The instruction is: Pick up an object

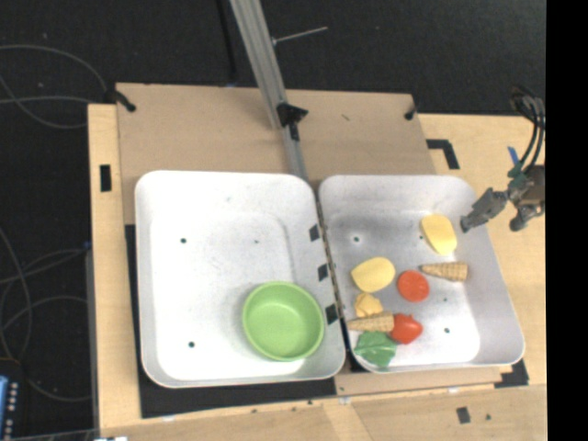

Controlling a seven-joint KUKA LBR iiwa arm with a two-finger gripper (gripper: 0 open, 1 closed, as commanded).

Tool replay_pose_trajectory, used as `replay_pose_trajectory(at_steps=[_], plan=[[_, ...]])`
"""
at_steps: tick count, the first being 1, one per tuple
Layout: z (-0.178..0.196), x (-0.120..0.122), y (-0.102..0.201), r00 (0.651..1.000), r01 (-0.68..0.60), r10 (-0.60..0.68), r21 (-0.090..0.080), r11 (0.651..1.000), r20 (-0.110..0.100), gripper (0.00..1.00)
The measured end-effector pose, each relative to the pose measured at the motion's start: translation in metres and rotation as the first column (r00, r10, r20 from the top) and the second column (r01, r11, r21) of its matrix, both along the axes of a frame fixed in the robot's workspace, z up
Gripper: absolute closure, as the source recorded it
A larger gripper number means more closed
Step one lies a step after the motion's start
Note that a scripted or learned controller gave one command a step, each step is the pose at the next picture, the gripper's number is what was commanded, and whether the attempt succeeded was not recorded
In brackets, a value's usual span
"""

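The gripper hangs open and empty at the right bin's far right rim, beside the yellow piece (probably lining up a grasp).

White bins; lime green bowl; two yellow pieces; red balls; tan cones; green leaf; dark gripper.

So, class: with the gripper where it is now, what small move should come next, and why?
Probably a short move inward and down toward the yellow piece. The gripper sits at the right bin's right rim holding nothing, and that piece lies nearest, apart from the other toys.
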State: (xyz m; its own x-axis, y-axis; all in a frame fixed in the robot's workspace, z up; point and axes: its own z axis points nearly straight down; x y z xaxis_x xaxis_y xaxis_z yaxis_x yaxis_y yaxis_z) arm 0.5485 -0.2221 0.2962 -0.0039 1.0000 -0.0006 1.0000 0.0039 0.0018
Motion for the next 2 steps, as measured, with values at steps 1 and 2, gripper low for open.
replay_pose_trajectory(at_steps=[1,2], plan=[[0.0,0.0,0.0,1.0,0.0,0.0,0.0,1.0,0.0,0.0],[-0.063,0.002,-0.003,1.0,0.005,-0.005,-0.001,1.0,-0.007,0.0]])
